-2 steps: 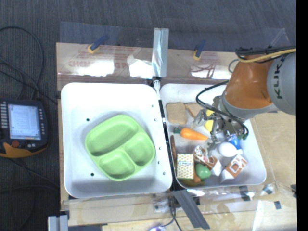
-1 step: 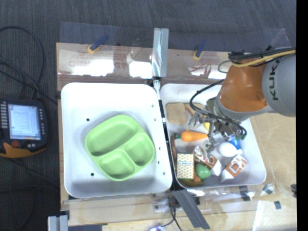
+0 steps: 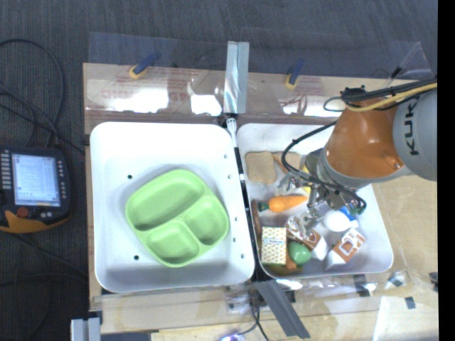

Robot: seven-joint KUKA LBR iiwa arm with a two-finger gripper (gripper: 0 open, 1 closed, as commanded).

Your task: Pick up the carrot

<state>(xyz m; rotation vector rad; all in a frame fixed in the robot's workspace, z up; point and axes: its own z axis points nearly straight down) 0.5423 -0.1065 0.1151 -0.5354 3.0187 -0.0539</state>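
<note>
Two white bins sit side by side on the table. The left bin holds a green divided tray, set at a slant. The right bin is crowded with small things: the carrot lies near its left wall, a tan slice of bread beyond it, a patterned carton nearer, with a green round thing beside that. The arm reaches in from the right, its orange band above the bin. The jaws hang just right of the carrot, perhaps touching its thick end. On the floor at far left lies a control pendant.
</note>
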